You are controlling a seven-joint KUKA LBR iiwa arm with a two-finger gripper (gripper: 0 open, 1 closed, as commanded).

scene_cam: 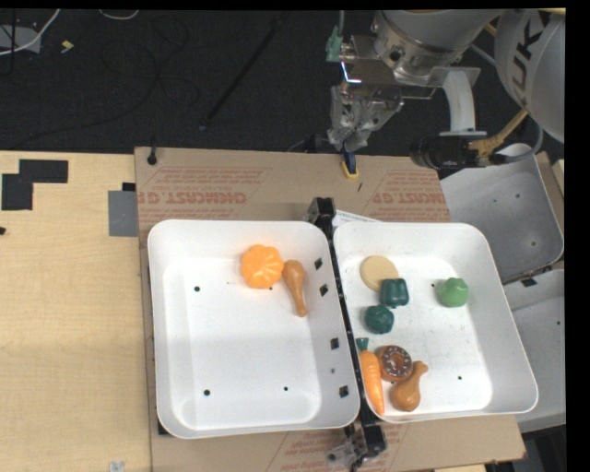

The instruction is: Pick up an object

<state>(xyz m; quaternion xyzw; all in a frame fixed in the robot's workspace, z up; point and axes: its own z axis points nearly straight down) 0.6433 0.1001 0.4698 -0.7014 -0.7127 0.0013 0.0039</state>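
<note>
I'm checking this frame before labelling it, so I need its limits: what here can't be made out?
- End effector, camera view: small and dark against the black background, so whether it holds anything is unclear.
- Arm: cut off by the top and right edges.
- Carrot: its lower tip lies against the divider between the bins, its end hard to trace.
- Two dark green items: too small to identify.

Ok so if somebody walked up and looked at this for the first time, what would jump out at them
Probably the bright orange pumpkin in the left bin, sitting close beside a tan drumstick-shaped piece. Next, the cluster of toy food in the right bin: a green apple off by itself, and a carrot lying along the inner wall beside a chocolate donut. Above it all, the gripper hangs beyond the bins' far edge.
</note>
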